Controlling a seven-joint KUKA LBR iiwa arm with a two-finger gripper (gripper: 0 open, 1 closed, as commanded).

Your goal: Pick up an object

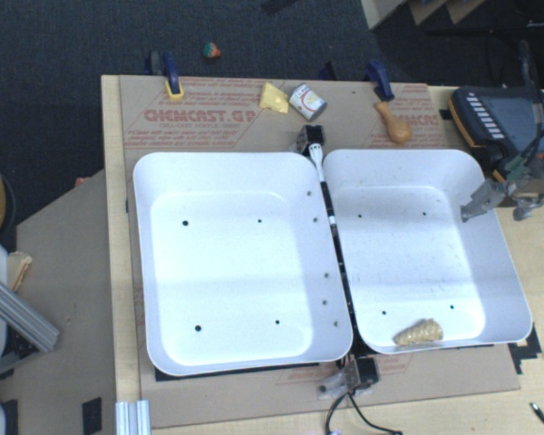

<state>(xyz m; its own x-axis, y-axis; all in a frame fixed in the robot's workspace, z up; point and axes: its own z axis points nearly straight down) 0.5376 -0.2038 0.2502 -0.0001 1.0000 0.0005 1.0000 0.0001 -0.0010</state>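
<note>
Gripper [476, 208] at right edge of frame, a little above mid-height. Grey metal tip points left and slightly down. Rest of the arm mostly cut off by the frame edge; cabling runs up and right from the wrist.

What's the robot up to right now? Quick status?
Gripper at right bin's right rim, holding nothing seen. Tan object lies near front wall. Path between looks unobstructed.

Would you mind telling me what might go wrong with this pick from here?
The tan lump lies right against the right bin's near wall, so the claw, poised at the far right rim, may strike the wall or nudge the lump away. The other small items, like the yellow piece, sit outside both bins, probably harder to reach.
</note>
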